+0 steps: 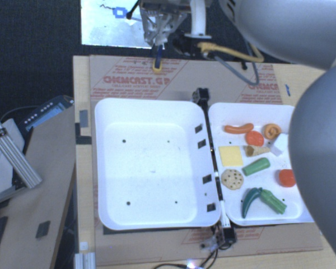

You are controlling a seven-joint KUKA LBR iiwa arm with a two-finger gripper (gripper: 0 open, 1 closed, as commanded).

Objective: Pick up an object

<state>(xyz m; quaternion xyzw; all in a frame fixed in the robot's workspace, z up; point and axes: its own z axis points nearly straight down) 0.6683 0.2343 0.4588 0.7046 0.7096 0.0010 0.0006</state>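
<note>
Your tool (157,54) hangs above the far edge of the surface (134,77), beyond the 2 white bins, its tip near a small yellow piece (157,68) on the cardboard; whether it is wide or narrow, you cannot tell. The left bin (151,164) lies well apart from it. In the right bin (229,214) you have the objects: an orange sausage (238,129), a red tomato (254,138), a pretzel (272,131), a yellow cheese slice (231,156), a cookie (232,179), a green pickle (256,166) and a dark green pepper (252,198). The grey arm (319,150) covers that bin's right side.
</note>
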